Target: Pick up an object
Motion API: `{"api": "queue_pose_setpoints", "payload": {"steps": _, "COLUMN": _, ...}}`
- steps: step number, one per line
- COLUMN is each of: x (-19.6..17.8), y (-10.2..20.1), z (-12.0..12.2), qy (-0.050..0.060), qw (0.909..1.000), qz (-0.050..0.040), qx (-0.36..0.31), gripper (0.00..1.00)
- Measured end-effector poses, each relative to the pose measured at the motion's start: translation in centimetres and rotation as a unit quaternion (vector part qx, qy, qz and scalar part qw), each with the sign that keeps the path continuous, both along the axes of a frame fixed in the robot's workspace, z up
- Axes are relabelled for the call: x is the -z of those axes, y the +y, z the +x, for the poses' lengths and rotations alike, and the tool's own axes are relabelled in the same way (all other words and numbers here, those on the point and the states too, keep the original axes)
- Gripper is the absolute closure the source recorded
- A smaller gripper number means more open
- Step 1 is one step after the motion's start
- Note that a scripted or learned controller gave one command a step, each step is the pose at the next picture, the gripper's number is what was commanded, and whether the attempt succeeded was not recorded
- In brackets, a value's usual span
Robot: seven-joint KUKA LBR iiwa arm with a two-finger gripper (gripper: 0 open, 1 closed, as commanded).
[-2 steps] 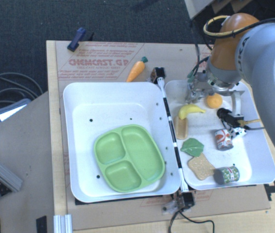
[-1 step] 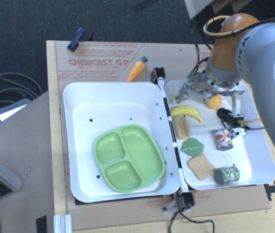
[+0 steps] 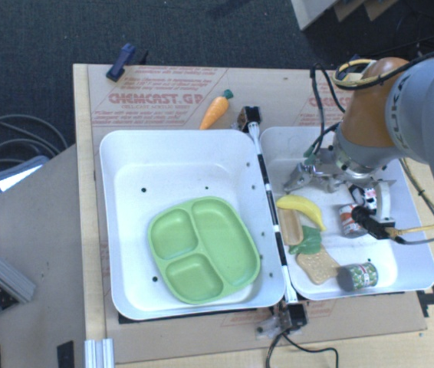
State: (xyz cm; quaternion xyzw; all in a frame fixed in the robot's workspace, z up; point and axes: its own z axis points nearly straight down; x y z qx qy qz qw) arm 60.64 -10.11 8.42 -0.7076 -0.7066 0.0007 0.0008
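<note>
Gripper (image 3: 332, 176) state unclear over right bin (image 3: 420, 263) holding banana (image 3: 301, 208), can (image 3: 357, 275); left bin (image 3: 117, 156) holds green tray (image 3: 203, 248).

robotics lab: bench (image 3: 163, 90), loose cables (image 3: 2, 140)

Bench (image 3: 163, 90): flat top covered by brown sheet with red print. 2 white bins rest on it, touching along 1 shared edge: left bin (image 3: 125, 159), right bin (image 3: 412, 271). Toy carrot (image 3: 215, 111) lies on the bare top just behind the left bin. Blue object (image 3: 120, 62) sits at the back left corner, partly over the edge.
</note>
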Motion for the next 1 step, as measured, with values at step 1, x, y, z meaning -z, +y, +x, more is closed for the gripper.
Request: {"api": "queue_pose_setpoints", "payload": {"steps": 1, "x": -12.16, "y": -4.45, "z": 1.34, "qy": -0.003, "qw": 1.0, "qz": -0.0011, "qx": 0.0, "gripper": 0.0}}
